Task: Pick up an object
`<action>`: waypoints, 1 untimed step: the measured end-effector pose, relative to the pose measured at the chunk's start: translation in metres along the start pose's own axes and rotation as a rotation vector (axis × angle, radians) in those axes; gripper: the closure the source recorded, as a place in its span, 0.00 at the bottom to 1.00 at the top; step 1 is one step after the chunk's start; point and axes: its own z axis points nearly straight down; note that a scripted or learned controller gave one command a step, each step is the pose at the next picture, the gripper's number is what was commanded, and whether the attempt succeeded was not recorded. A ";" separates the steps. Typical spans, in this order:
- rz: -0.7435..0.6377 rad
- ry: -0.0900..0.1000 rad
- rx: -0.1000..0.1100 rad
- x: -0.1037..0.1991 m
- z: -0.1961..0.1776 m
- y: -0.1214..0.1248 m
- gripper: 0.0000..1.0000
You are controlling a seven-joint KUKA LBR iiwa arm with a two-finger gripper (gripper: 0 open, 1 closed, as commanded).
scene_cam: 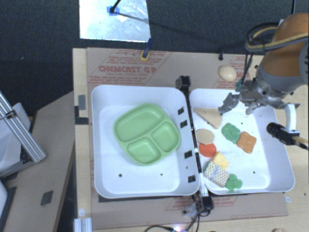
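Ideally the arm is lowering straight onto one isolated piece, e.g. the tan wedge lying in the right bin w/ clearance around it. End effector is hovering just above that wedge, fingers spread apart, gripping nothing and touching nothing afaict.

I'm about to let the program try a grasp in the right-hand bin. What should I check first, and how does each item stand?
1. Tool above the right bin: ok.
2. Tool carries nothing: ok, nothing seen between its fingers.
3. Target chosen: cannot tell; the tan wedge lies nearest.
4. Wedge apart from neighbours: ok.
5. Green toy free to lift: not ok, touching the orange piece.
6. Green tray out of the way: ok, left bin.
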 end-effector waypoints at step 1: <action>-0.002 -0.001 -0.013 0.000 -0.007 0.002 0.00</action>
